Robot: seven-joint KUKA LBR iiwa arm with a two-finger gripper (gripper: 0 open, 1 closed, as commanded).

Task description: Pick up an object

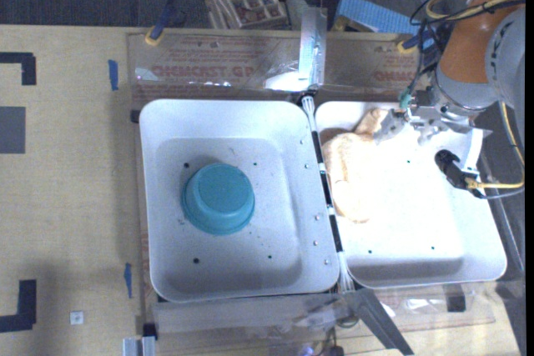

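An upturned teal bowl (219, 197) sits in the middle of the left bin (158, 129). In the right bin (467, 263), a pale cream, soft-looking lump (346, 171) lies against the left wall. A smaller tan piece (370, 122) rests at that bin's back left corner. My gripper (394, 126) hangs low over the back of the right bin, right beside the tan piece; whether it touches the piece is unclear. The arm's orange band (469, 46) and grey wrist lie behind it at the upper right.
A ridge (321, 179) divides the two bins. Cardboard panels (217, 62) stand behind the bins. Black and yellow cables (463, 171) trail from the wrist over the right bin's right side. Clutter and boxes sit beyond the bench at the top.
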